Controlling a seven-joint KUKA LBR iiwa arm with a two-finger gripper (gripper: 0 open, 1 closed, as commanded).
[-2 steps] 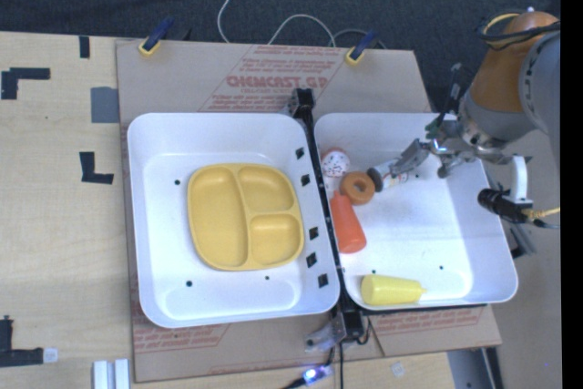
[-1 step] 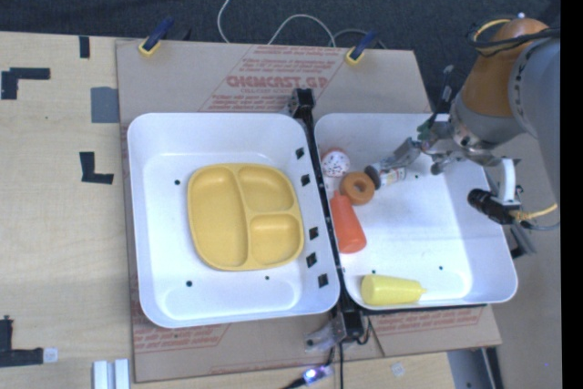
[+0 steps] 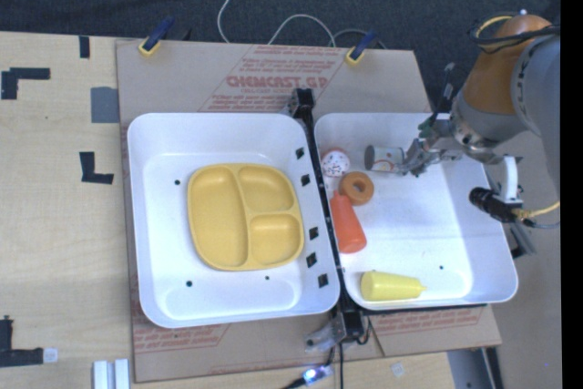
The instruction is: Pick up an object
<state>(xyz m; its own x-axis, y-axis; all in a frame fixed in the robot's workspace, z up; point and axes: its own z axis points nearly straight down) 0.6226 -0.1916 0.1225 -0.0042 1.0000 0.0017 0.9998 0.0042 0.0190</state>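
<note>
I cannot tell how my fingers (image 3: 393, 158) stand; they hang low over the upper part of the right bin (image 3: 455, 223), pointing toward a small white ball (image 3: 334, 164) near its upper left corner. Just below the ball lies a brown ring (image 3: 357, 189), then an orange piece (image 3: 347, 223), and a yellow piece (image 3: 390, 286) by the lower rim. The left bin (image 3: 159, 168) holds a yellow divided plate (image 3: 244, 216).

Worktop (image 3: 55, 223), pale wood: overlaid by a brown cardboard sheet (image 3: 273, 77), on which two white bins (image 3: 150, 141) are set side by side.
</note>
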